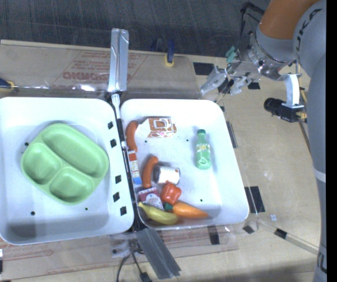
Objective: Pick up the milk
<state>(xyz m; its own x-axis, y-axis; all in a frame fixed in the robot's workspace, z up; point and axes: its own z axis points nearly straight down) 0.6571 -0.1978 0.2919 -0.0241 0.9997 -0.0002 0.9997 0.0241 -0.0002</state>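
One milk carton (161, 127) in right bin (230, 157), well apart from jaws (220, 81)

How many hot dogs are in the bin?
2 hot dogs: one along the right bin's left wall, one lower down beside the small white carton. The pile may hide more.

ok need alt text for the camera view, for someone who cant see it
A grey robot arm's gripper hovers above the top right corner of the right bin, which holds a milk carton, a green bottle, sausages, a carrot and a banana. The left bin holds a green divided plate.
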